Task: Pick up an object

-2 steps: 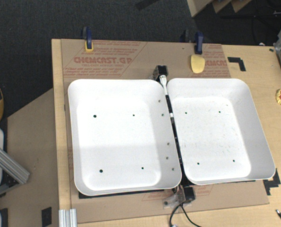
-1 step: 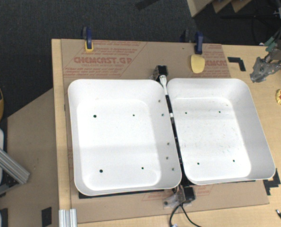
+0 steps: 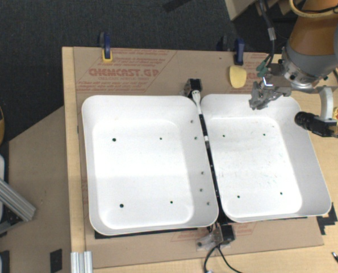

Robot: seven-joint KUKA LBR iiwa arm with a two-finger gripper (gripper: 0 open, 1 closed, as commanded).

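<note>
My gripper hangs over the far rim of the right white bin, near its back edge, on the grey arm with the orange band that comes in from the upper right. I see nothing between it and the bin floor. A small pale yellow object lies on the brown board just behind the right bin, outside both bins, a short way left of and beyond the gripper. The left white bin sits beside the right one, showing only small dark dots on its floor.
Both bins rest on a brown board held by blue clamps at its far edge. A black clip sits at the back of the seam between the bins. Cables lie at the front edge.
</note>
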